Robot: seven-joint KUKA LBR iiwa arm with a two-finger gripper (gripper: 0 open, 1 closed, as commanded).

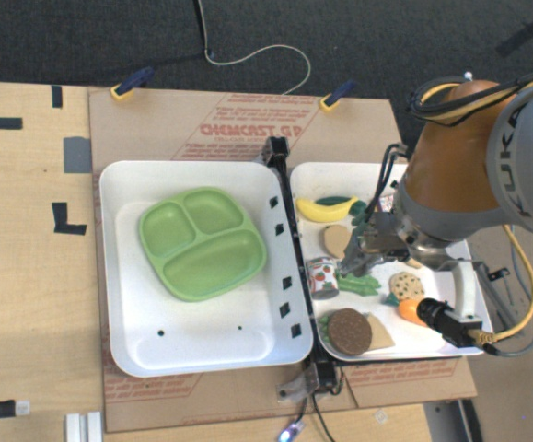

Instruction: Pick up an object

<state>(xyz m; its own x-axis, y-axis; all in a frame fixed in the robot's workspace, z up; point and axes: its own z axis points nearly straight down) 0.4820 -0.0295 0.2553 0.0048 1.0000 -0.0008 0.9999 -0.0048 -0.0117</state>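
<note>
Green toy (360, 284) flat beneath arm, beside small can (323, 277)

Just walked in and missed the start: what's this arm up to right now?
The grey and orange arm reaches over the right bin, which holds toy food: a banana, a chocolate cookie and a small can. Its gripper is down among them, just above a green piece. Whether it has hold of anything is unclear. The left bin holds a green divided plate.
</note>
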